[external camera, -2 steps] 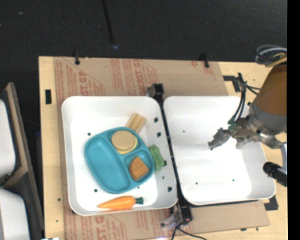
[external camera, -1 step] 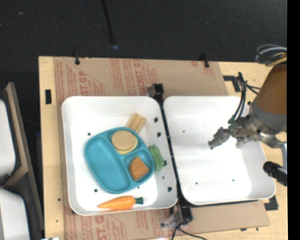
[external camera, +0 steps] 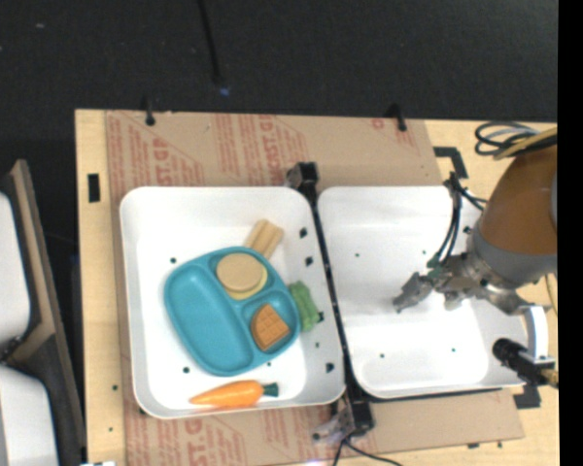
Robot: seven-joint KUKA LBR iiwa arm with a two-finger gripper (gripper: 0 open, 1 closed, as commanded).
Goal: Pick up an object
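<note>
claw (external camera: pixel 413 296): over right bin (external camera: pixel 389 357), can't tell if spread
target: I'd take carrot (external camera: pixel 235 393), just below blue tray (external camera: pixel 199 323)
approach: descend straight, clear of bin wall

The brown cardboard sheet (external camera: pixel 223 129) under the two bins has red letters printed on it. The letters run in strips along its top edge and down its left side. They are upside down and too blurry to read. Nothing else here has words or numbers that can be read: not the left bin (external camera: pixel 141 260), the right bin (external camera: pixel 389 212), the blue tray (external camera: pixel 209 323), or the toy food on it.
</note>
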